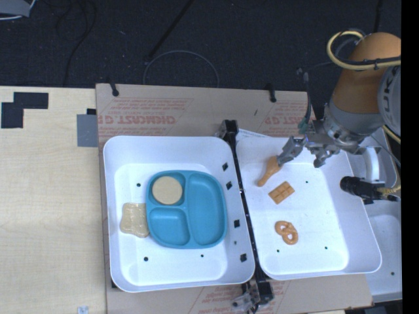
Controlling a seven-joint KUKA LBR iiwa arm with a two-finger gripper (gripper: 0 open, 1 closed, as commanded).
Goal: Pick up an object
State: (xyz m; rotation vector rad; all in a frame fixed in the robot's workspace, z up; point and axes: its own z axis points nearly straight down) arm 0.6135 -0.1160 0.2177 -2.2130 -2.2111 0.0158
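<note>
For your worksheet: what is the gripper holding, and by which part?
Nothing. The gripper hangs open over the right bin; the orange spatula-like toy lies just beside one finger, not between them.

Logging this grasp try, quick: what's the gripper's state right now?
Gripper: open, holding nothing, fingers spread over the right bin beside the orange drumstick-shaped piece.

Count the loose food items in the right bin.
3. An orange wedge-shaped piece near the bin's upper left, just below the gripper; a waffle-like cracker below it; a pretzel lower down. The arm may hide more.
</note>
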